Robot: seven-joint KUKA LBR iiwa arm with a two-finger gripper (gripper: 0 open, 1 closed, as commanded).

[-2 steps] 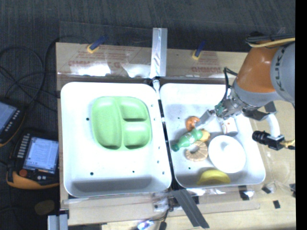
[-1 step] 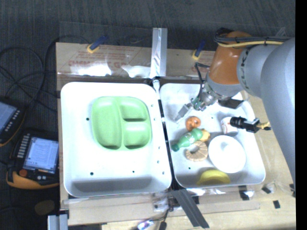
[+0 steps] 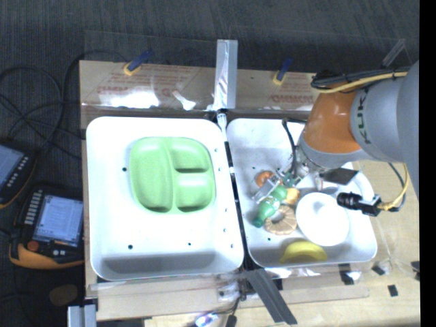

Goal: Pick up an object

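arm [image 3: 371,125]: we see it come in from 3 o'clock, grey body with an orange band above the wrist, hanging over the upper part of the right bin
gripper [image 3: 289,178]: down among the small objects near the middle of the right bin; we cannot tell how its jaws stand, too small and cluttered; we see nothing clearly gripped
right bin [image 3: 255,142]: shallow, white; its contents crowd the centre and the 6 o'clock side
cluster [image 3: 276,199]: task objects, packed touching one another just at 7 o'clock of the gripper; we cannot separate all of them
orange piece [image 3: 263,178]: at 9 o'clock of the gripper, just beside it
green object [image 3: 267,211]: at 7 o'clock of the gripper, leaning on the tan round piece
tan round piece [image 3: 283,222]: flat, at 6 o'clock of the gripper, touching the white bowl's rim
white bowl [image 3: 323,218]: round, at 4 o'clock of the gripper, near the bin's 3 o'clock wall
yellow object [image 3: 304,252]: banana-like, against the 6 o'clock wall, just below the bowl
left bin [image 3: 109,237]: white, beside the right bin at its 9 o'clock
green tray [image 3: 170,172]: three compartments, lying flat in the upper middle of the left bin
devices [image 3: 51,216]: screens and cables on the floor at 9 o'clock, well apart from the bins
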